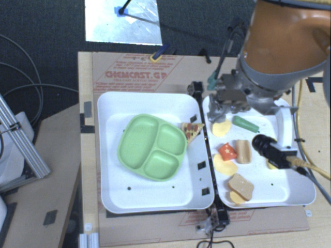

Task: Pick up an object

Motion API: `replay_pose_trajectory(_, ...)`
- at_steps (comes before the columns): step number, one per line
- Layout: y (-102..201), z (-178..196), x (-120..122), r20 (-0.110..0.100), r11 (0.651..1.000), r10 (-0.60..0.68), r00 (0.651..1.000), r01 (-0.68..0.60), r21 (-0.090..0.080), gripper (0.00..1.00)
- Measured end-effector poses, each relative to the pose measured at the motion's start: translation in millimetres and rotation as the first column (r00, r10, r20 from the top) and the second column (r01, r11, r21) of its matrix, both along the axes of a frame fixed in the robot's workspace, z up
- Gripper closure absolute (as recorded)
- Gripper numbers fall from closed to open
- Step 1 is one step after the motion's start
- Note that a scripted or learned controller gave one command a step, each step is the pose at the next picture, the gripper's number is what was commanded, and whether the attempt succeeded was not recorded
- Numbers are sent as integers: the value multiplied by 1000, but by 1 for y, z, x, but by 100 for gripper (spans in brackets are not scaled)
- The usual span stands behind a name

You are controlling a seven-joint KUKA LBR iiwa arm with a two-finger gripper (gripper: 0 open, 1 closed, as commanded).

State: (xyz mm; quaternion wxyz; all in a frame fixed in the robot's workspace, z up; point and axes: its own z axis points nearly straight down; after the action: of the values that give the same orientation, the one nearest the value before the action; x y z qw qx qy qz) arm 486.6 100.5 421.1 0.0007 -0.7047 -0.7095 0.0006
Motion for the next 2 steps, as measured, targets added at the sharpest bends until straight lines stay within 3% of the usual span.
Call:
replay_pose_trajectory(1,57,-44,-1,-1,1000,2,1000,-2,1,100)
replay_pose_trajectory(2,13,-33,1,6,1000,-9,1000,9,0,100)
